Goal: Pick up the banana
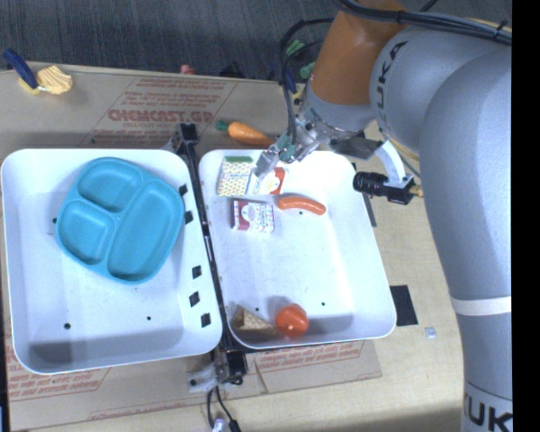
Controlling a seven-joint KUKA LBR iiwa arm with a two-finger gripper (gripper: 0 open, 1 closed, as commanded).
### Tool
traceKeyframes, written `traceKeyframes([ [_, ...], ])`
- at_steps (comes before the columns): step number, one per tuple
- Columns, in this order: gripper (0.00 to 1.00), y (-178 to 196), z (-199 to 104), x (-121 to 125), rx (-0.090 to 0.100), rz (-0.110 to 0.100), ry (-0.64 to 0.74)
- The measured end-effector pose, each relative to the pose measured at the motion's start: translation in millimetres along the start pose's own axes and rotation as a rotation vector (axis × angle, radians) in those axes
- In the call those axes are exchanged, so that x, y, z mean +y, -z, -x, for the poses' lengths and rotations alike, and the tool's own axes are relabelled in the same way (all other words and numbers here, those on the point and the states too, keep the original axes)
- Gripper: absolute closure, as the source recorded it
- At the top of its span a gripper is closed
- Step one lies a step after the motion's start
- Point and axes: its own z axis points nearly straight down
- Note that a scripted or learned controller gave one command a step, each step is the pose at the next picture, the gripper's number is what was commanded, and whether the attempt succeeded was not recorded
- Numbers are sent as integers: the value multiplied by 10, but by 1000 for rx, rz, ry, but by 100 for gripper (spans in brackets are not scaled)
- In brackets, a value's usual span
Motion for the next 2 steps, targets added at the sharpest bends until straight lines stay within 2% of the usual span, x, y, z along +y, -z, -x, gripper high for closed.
traceKeyframes([
  [1,100,-1134,659,-391,1,-2,-18],
  [2,100,-1128,99,-450,4,-1,415],
])
